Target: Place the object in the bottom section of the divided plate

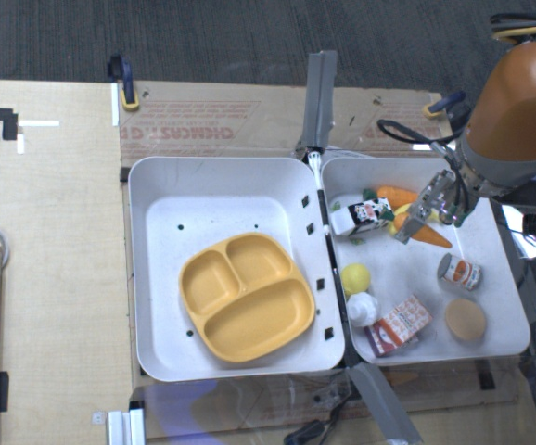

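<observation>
A yellow divided plate (247, 297) lies in the left bin (157, 248); its large bottom section faces the near right and holds nothing, and neither do the two smaller sections. My gripper (437, 215) hangs open over the back of the right bin (509, 341), just above an orange carrot (431, 235). Nothing sits between its fingers. A second orange carrot piece (397, 195) and a cow-patterned carton (365, 215) lie just to its left.
Elsewhere in the right bin are a yellow ball (355, 277), a white bottle (362, 309), a red-and-white packet (400, 324), a small can (460, 273) and a round tan disc (465, 321). A grey divider (320, 109) runs between the bins.
</observation>
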Tool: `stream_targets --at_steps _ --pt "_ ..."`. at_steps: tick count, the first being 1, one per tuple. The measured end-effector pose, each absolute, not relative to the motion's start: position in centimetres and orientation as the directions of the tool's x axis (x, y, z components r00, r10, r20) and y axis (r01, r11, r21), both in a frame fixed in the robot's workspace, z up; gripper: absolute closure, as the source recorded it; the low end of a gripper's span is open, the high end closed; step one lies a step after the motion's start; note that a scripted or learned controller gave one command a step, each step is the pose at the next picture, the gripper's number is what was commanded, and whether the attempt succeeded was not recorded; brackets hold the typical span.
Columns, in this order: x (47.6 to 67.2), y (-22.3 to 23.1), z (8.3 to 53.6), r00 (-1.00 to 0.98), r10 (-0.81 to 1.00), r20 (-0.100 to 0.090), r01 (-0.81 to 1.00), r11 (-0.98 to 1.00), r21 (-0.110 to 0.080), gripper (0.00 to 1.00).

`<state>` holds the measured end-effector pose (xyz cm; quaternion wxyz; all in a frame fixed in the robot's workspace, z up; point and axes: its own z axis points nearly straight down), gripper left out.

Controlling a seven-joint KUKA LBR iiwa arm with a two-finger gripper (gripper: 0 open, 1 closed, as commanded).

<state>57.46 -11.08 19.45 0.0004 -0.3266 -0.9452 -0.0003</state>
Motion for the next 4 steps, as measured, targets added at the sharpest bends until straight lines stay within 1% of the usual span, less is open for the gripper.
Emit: stream_targets --at_steps 1,2,3,4 --pt "56.0 -8.3 18.9 -0.810 0.586 0.002 0.586 0.810 -0.001 1.00" --pt "51.8 0.3 18.9 -0.872 0.490 0.003 0.490 0.872 -0.002 1.00" --pt "50.7 -2.0 18.9 -0.870 0.493 0.003 0.493 0.870 -0.002 1.00" --pt "55.9 5.7 18.9 -0.975 0.224 0.002 0.224 0.975 0.000 1.00"
